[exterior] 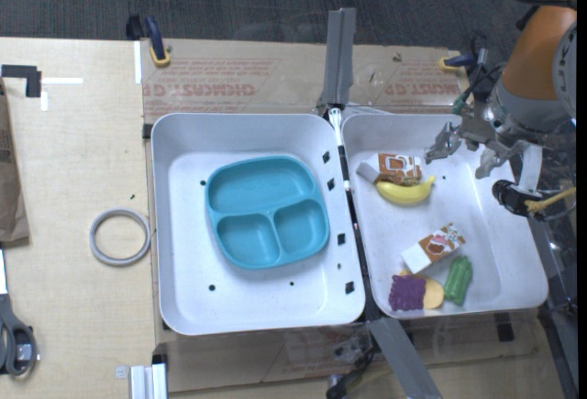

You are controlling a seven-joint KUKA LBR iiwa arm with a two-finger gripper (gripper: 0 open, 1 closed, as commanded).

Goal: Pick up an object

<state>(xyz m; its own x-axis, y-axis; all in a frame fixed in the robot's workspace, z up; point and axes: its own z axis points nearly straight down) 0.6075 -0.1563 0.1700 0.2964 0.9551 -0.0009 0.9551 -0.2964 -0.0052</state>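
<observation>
The claw (463,138) is hovering spread and holding nothing beside the banana (404,192); it should be centring over the fruit, dropping straight, avoiding the carton (399,167) touching it.

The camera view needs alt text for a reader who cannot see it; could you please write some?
A grey robot arm's hand hovers over the right white bin, which holds a banana, two small cartons and toy foods. The left white bin holds a blue divided tray.
</observation>
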